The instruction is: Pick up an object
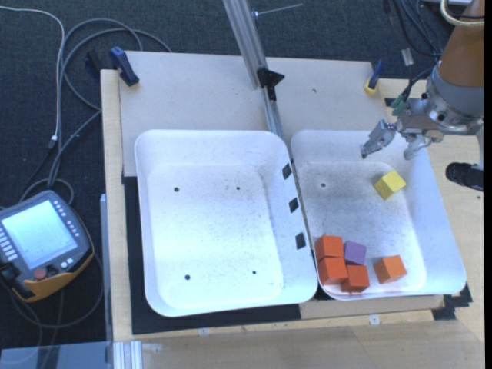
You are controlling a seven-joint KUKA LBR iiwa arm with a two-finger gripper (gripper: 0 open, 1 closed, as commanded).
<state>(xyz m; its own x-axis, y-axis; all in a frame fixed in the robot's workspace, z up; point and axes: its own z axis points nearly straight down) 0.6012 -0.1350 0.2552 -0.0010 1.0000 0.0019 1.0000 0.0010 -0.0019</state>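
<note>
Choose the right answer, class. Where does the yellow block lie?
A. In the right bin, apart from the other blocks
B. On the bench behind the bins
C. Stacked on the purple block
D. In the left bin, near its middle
A: the yellow block lies alone on the floor of the right bin, well away from the orange and purple cluster at that bin's near edge.

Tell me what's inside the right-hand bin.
The right bin holds a yellow block lying alone, and near its front edge a cluster of orange blocks around a purple block, with another orange block apart. Whether the cluster covers anything can't be seen.
</note>
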